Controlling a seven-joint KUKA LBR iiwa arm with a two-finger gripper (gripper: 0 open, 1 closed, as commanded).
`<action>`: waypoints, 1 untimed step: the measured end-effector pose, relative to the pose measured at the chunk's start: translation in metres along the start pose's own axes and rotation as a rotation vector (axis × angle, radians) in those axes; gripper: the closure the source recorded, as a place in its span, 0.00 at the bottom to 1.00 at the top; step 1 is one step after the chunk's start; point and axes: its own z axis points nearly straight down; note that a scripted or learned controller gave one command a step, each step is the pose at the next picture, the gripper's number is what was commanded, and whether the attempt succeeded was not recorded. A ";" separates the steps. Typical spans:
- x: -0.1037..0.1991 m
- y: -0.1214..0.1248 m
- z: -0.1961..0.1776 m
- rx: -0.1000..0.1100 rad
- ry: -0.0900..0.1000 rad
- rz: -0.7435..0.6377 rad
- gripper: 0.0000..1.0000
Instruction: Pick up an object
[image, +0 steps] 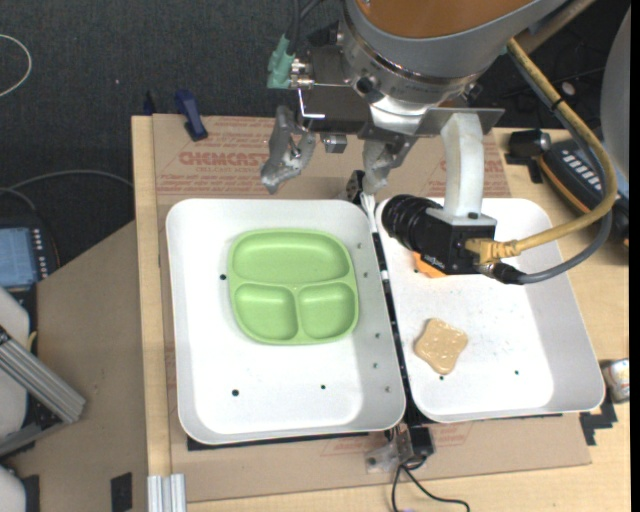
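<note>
A green divided plate lies flat in the left bin. In the right bin sits a tan piece shaped like a slice of toast, toward the front. A small orange thing peeks out at the right bin's back left, mostly hidden by the robot's own hardware. My gripper hangs above the back rim of the left bin, behind the plate. It is open, with its fingers spread wide and nothing between them.
The two bins meet at a raised ridge down the middle. Cardboard lies under the bins. A blue clip sits at the back left, and a dark remote-like device rests at the back right.
</note>
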 end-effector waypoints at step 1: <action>-0.033 -0.002 0.144 0.021 -0.010 0.008 0.00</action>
